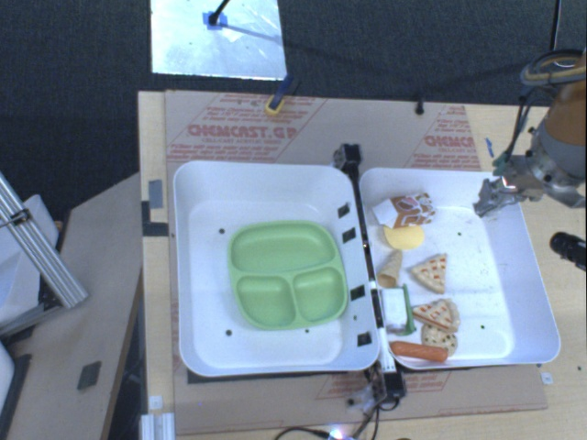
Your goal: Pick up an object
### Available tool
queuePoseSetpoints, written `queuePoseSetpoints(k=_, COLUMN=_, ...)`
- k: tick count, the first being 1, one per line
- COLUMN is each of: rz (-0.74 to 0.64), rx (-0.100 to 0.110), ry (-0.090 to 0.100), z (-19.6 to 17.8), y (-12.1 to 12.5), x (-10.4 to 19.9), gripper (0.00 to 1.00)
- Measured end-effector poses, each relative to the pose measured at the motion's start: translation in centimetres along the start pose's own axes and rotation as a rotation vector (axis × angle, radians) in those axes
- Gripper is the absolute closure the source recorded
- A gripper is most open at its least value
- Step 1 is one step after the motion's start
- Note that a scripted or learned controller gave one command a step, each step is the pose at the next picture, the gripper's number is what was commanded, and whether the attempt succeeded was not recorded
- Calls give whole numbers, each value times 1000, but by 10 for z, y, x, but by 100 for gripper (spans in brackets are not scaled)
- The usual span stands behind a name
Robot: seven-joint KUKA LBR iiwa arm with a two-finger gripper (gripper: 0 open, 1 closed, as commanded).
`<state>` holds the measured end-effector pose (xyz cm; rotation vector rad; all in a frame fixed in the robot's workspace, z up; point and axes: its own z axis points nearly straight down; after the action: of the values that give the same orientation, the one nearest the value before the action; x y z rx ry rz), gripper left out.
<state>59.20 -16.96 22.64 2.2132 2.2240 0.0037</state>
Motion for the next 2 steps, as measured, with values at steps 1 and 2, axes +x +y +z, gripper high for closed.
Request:
queuePoseSetpoints(k=1, rz=-5, rx=3, ry=3, z=10, y=0, x=54, gripper=100)
queuePoseSetpoints(k=2, rz=-6, rx=3, ry=4, z=4, y=-10, x=116, gripper=100)
